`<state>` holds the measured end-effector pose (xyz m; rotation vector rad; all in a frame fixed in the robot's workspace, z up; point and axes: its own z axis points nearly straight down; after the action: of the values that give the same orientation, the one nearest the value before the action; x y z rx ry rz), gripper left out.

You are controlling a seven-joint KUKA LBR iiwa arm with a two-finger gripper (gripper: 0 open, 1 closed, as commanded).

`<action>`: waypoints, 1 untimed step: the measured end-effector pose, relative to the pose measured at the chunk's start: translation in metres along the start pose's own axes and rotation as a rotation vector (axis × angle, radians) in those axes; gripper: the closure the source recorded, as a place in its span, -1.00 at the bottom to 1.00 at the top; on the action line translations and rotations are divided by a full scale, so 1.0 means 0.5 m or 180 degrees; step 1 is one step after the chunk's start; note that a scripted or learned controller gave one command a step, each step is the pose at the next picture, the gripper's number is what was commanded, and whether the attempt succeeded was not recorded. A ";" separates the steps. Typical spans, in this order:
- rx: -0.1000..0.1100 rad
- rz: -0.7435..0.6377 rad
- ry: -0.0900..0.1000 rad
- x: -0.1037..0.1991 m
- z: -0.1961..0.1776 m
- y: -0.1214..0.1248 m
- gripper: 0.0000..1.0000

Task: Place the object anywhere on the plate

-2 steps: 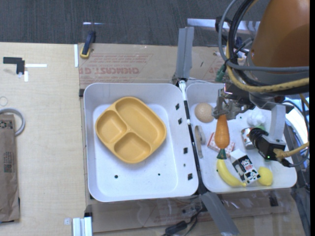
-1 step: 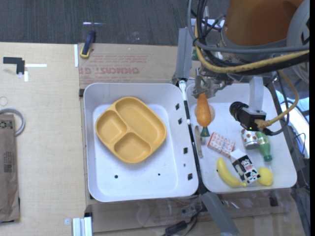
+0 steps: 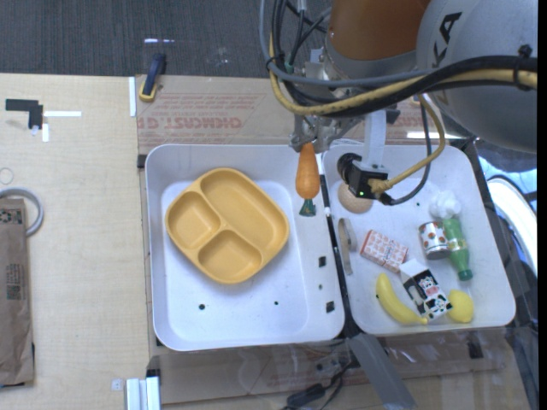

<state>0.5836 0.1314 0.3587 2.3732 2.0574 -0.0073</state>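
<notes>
A toy carrot (image 3: 307, 172), orange with a green tip pointing down, hangs upright from my gripper (image 3: 308, 146), which is shut on its top end. It sits above the far right edge of the left bin (image 3: 171, 314), close to the divide between the two bins. The yellow three-part plate (image 3: 226, 225) lies in the left bin, to the left of the carrot and a little nearer the camera. A small gap separates the carrot's tip from the plate's right rim. The arm's grey and orange body covers the upper right of the view.
The right bin (image 3: 487, 229) holds a banana (image 3: 393, 301), a cow-print carton (image 3: 427, 290), a lemon (image 3: 462, 307), a green bottle (image 3: 456, 248), a can (image 3: 433, 239), a red-and-white box (image 3: 383, 249) and a tan ball (image 3: 350, 197). A brown bag (image 3: 13, 289) lies at far left.
</notes>
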 end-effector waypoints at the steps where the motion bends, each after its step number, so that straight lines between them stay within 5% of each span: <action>1: 0.0003 0.0436 0.0000 -0.127 0.117 -0.076 1.00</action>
<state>0.5368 0.0735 0.3006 2.5086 1.8906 -0.0079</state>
